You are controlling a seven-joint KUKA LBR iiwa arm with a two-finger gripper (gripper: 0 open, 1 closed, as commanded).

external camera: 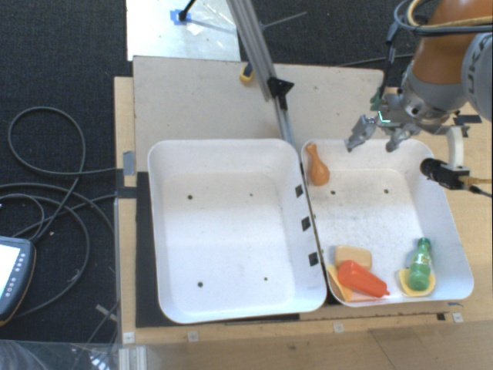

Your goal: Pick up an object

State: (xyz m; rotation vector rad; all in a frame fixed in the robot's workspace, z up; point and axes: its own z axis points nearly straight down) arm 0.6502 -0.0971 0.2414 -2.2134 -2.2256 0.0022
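The end effector hangs open and empty over the far edge of the right bin. In that bin a pear lies against the left wall, while a cracker, a carrot and a green bottle lie along the near edge. The left bin sits beside it on the bench.

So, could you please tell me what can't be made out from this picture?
- Yellow piece, camera view: mostly covered by the orange carrot-like toy; shape unclear.
- Yellow thing under the green bottle: mostly covered.
- Arm: cut off by the right edge.
- Gripper: too small to judge the fingers.
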